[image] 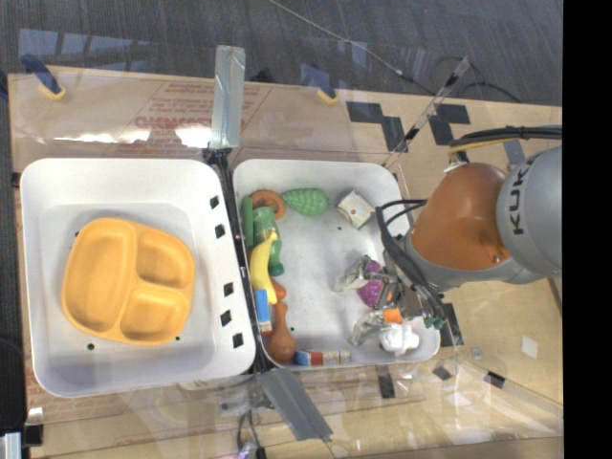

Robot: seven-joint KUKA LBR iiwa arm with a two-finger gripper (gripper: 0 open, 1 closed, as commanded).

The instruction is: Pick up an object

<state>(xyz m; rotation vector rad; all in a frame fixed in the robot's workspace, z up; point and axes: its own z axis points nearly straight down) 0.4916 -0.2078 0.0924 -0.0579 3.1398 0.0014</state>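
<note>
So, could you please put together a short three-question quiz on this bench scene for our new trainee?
1. True or false: the yellow divided plate lies in the left bin.
2. Which sits nearest the gripper? A) green toy B) purple toy C) banana
3. Fill in: the arm's band above the wrist is ____.

Key: 1 true; 2 B; 3 orange.

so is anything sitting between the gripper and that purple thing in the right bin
Nothing visible does. The gripper is already down in the right bin, right against the purple object. A white crumpled item lies just below it, off to the side rather than in between.
</note>
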